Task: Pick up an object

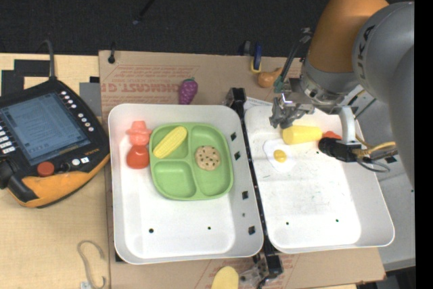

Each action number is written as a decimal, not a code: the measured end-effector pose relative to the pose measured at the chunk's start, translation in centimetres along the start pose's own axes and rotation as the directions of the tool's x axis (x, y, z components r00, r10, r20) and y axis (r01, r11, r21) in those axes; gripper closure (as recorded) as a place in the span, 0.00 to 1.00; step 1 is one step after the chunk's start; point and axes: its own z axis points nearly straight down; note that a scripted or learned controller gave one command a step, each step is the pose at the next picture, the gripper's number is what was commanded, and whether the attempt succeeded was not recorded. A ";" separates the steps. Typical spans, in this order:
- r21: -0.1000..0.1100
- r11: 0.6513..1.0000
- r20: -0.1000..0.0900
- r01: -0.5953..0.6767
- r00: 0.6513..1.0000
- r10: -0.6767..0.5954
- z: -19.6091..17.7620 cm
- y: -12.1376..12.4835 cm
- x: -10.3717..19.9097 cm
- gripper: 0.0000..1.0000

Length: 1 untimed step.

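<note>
The camera view looks down on two white bins side by side on the counter. The gripper (283,118) hangs low over the back of the right bin (338,220), just at the left end of a yellow block (302,135) that lies on the bin floor. A toy fried egg (279,155) lies just in front of it. Judging from this, the pick is at its approach stage. The arm is over a likely target, but nothing is lifted, and the closing and the raising are both left to do. Whether the jaws stand wide or narrow I cannot tell, because the wrist and its fittings cover them from this angle. It is also unclear whether they touch the block or hover just above it. A small red thing (330,136) sits just right of the block, partly covered, and its kind is hard to make out. The left bin (176,227) holds a green divided plate (181,181) with a toy corn cob (168,141) in one compartment and a cookie (208,158) in another. A red and pink figure (138,144) stands beside the plate's left edge. Outside the bins, a purple toy (188,90) and a small orange thing (266,78) lie on the cardboard behind. A yellow thing (225,277) is cut off at the bottom edge. A handheld control pendant (47,139) rests on the counter well to the left.
</note>
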 end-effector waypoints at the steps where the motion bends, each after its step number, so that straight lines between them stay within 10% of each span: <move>1: 0.002 1.000 0.000 0.001 1.000 -0.001 0.2 -0.2 -0.2 1.00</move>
